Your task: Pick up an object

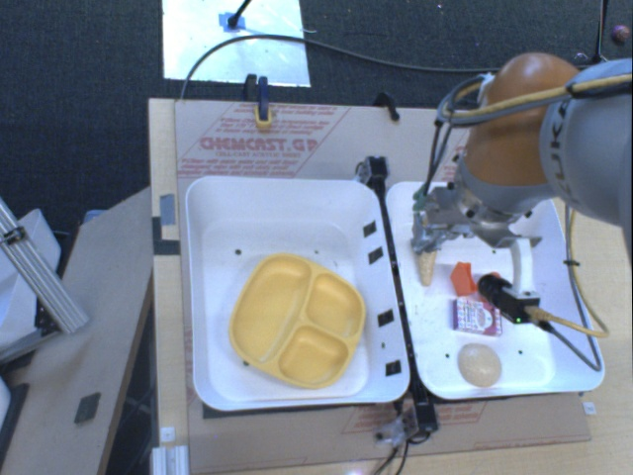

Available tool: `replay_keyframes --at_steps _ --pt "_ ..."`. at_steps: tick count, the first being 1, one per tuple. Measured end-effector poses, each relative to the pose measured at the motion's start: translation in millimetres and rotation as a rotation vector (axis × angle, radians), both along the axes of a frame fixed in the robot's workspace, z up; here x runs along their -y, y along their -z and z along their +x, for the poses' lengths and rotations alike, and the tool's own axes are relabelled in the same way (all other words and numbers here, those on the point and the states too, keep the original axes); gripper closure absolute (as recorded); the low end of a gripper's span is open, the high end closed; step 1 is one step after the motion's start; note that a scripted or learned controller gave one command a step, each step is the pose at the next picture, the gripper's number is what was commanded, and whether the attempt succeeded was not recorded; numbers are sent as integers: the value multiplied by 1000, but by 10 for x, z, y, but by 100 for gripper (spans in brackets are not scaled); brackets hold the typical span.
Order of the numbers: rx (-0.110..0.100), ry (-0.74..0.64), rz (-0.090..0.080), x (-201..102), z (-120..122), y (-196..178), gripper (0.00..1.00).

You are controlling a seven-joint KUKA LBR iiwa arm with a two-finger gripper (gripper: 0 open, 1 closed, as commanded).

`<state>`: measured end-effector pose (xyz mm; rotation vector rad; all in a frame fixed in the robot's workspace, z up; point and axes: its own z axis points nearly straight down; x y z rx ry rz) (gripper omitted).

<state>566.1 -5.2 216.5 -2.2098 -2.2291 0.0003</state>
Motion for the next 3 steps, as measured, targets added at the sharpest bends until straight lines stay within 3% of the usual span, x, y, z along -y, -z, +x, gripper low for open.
replay_keyframes --at_steps 2,3 --pt "1 -2 1 -1093 -442 -51 100" --pt "2 6 -1 -1055 -431 -48 0"
